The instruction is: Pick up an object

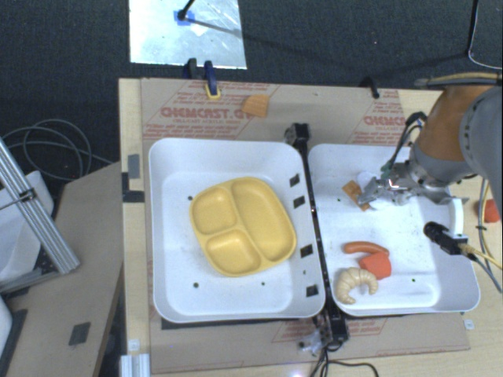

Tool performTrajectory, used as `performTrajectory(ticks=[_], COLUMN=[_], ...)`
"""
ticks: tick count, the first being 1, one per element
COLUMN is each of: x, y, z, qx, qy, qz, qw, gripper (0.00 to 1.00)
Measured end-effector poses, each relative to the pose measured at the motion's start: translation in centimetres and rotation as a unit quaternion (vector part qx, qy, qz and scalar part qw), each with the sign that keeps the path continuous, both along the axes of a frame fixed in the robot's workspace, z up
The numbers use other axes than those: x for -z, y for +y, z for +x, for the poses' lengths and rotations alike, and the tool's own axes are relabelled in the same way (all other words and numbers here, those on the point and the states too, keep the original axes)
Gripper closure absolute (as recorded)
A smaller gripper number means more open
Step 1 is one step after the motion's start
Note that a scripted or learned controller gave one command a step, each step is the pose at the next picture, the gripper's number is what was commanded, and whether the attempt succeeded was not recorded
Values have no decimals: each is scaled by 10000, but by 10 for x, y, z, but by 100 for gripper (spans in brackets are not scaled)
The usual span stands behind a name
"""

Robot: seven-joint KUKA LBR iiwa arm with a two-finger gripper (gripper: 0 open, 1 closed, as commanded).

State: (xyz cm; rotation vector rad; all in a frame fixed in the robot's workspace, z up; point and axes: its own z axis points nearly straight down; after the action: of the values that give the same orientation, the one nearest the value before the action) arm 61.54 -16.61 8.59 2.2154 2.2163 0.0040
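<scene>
Down at the lower right of the frame, a pale croissant [355, 283] lies near the front wall of the right bin [452, 297], curled and resting on the white floor. Just above it, touching or nearly so, sits an orange-red wedge [378, 266], and right behind that a reddish sausage [364, 247] lies crosswise. Over in the left bin [169, 289], a yellow divided plate [242, 225] with three compartments takes centre stage, tilted a little on the diagonal, nothing in its compartments. Between the two bins runs a dark seam with black clips [302, 203] along it.

Moving up the right bin, we find the claw [369, 195], reaching in from the right edge of the frame on the grey arm [471, 144] with its orange band [444, 120]. The fingertips are down low by a small tan-orange piece [352, 188] at the upper left part of that bin; the piece lies just beside the tips, and whether the claw is gripping it or how wide it stands, I cannot tell from here.

Further back, the bench [330, 104] shows brown printed cardboard, with a small orange block [255, 105] lying on it behind the left bin. At the top left of the frame, a shiny silver sheet [189, 22] lies on the dark floor.
</scene>
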Motion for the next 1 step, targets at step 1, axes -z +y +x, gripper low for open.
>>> performTrajectory(ticks=[1], x=[2], y=[-4], z=[-128], qx=[29], qy=[83], qz=[32], qw=[10000], gripper=[0])
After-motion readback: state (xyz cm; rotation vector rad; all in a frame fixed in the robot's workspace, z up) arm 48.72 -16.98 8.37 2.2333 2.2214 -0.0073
